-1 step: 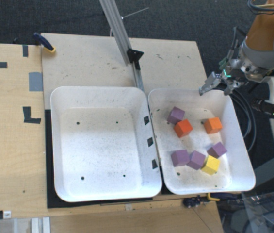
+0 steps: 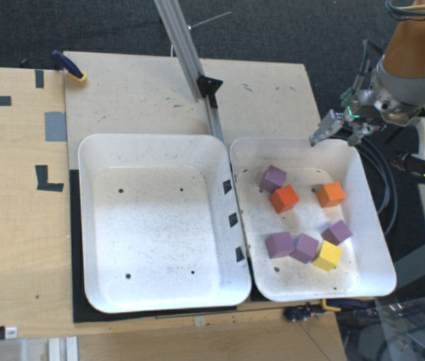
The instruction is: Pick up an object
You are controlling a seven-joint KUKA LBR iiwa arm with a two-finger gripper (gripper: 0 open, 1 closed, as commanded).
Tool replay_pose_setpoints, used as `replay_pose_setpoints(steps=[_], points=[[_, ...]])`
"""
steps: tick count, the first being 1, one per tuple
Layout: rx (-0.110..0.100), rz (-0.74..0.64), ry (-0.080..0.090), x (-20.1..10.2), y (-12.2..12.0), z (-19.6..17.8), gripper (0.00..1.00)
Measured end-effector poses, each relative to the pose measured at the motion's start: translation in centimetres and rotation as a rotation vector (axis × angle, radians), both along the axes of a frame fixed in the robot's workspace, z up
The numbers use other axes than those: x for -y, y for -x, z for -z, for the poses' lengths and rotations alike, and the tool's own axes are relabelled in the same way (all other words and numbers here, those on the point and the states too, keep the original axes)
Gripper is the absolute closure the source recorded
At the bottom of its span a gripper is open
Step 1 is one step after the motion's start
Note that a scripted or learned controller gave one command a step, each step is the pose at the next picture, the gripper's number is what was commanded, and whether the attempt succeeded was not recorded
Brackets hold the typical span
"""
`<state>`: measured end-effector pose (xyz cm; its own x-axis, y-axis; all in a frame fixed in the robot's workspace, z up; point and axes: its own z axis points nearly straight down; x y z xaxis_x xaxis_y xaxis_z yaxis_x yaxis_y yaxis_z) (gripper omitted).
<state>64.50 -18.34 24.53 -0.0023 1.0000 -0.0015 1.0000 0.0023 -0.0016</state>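
Tabletop point(image 2: 152, 96) of pale wood carries two white bins side by side; dark carpet lies beyond it. The left bin point(image 2: 92, 224) has only specks in it. The right bin point(image 2: 374, 224) holds seven blocks: three purple blocks point(image 2: 274, 177), two orange blocks point(image 2: 284, 198) and a yellow block point(image 2: 328, 256) touching a purple neighbour at the near side. The arm point(image 2: 408, 51) hangs over the right bin's far corner, and the gripper point(image 2: 331, 128) sits at the rim, well apart from every block. I cannot tell whether it is spread or clenched; nothing is visibly in it. The pick seems not yet begun: descent, grasp and lift all remain.
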Motion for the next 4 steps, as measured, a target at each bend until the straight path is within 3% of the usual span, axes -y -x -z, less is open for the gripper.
replay_pose_setpoints(steps=[2, 3, 4], points=[[-0.007, 0.000, -0.002, -0.2, 0.2, 10.9, 0.00], [0.002, 0.002, 0.000, -0.1, 0.1, 13.5, 0.00], [0.000, 0.000, -0.001, -0.2, 0.1, 12.7, 1.00]])
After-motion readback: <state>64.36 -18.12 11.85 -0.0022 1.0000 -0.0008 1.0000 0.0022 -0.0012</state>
